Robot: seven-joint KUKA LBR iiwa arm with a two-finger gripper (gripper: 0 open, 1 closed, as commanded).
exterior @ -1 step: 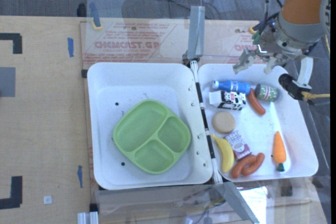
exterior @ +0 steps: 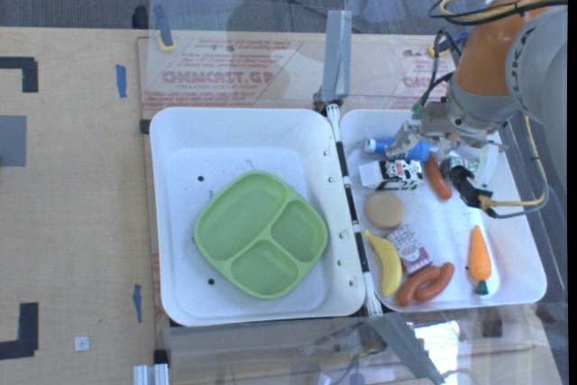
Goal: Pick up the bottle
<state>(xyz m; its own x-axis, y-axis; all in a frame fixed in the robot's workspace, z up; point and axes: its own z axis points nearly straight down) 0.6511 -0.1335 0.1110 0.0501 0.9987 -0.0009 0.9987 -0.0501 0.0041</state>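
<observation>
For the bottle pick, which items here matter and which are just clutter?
Job: blue-capped bottle, gripper over the right bin.
Clutter: milk carton, round bun, banana, sausages, carrot, green divided plate.

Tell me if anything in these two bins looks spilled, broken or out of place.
Nothing spilled or damaged. The green plate sits skewed in the left bin. In the right bin, the milk carton lies on its side, and the blue bottle lies flat beside the tool.
</observation>
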